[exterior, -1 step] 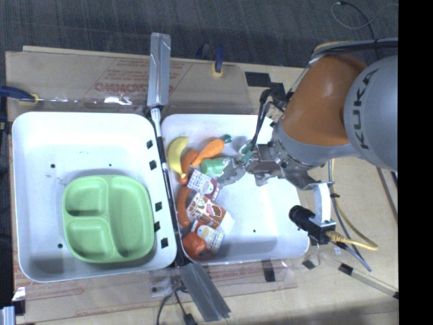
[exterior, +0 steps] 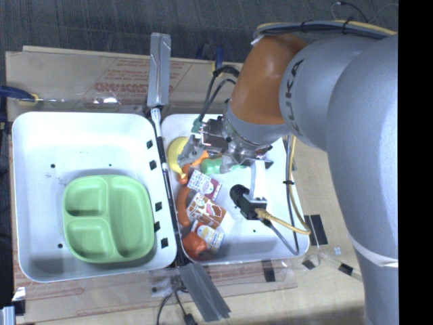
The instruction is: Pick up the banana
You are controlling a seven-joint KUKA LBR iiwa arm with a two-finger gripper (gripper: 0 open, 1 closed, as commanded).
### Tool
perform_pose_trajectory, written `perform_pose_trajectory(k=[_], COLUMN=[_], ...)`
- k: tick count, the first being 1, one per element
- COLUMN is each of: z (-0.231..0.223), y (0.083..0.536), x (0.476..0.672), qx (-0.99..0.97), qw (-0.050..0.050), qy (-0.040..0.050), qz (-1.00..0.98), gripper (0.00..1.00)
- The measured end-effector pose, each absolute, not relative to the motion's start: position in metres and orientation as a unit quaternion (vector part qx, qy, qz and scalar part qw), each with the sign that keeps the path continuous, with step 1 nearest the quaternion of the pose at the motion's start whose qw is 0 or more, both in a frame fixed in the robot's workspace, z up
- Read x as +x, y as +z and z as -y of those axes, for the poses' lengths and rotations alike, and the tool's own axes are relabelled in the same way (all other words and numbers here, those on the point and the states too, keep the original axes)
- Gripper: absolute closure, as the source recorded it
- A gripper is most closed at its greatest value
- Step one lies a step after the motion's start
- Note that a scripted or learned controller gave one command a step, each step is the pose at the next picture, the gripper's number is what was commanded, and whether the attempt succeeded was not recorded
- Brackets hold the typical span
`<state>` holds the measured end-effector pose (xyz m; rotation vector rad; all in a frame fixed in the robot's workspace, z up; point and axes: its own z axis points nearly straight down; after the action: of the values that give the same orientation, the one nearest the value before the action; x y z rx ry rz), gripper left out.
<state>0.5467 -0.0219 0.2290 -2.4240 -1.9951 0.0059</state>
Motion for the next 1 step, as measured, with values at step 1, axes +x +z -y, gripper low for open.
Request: perform_pose_trajectory(k=[1], z=[-0.0643], y=[0.2603], x=[0.5667], qx=[-0.759], qw=[0.001], qy=[0.0015], qz=[0.652], gripper=[0.00])
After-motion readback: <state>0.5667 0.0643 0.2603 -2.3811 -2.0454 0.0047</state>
